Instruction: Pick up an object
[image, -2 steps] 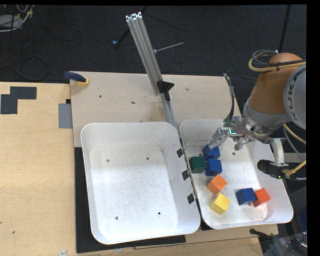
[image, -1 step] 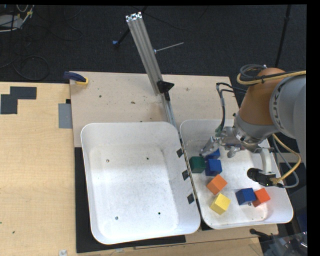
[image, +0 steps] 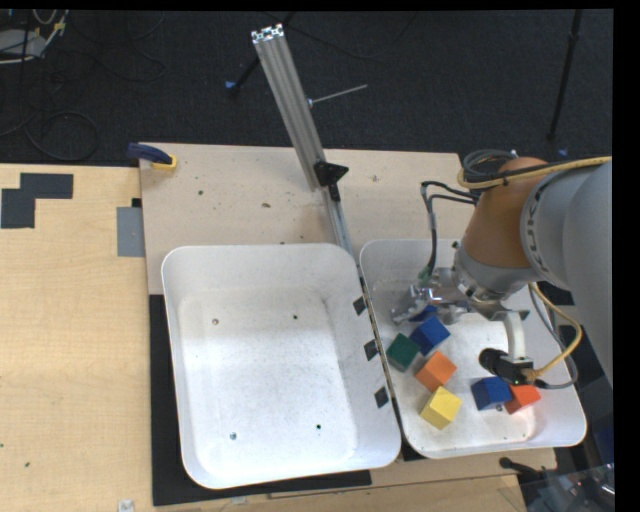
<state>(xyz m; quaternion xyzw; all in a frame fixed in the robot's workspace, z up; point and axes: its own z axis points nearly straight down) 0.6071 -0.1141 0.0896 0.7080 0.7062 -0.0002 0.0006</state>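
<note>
The blue block (image: 432, 332) sits in the right bin (image: 565, 425), just under the claw (image: 428, 296); I can't tell whether that claw is open. Best to drop straight down, clear of the green block (image: 402, 352) and orange block (image: 436, 371) crowding beside it.

Grey arm (image: 560, 215) reaching in from the right side, bent downward at the wrist. Orange band (image: 492, 225) sitting just above the wrist. Tool (image: 422, 298) lowered and pointing left. Black cables looping around the wrist and hanging below.
</note>
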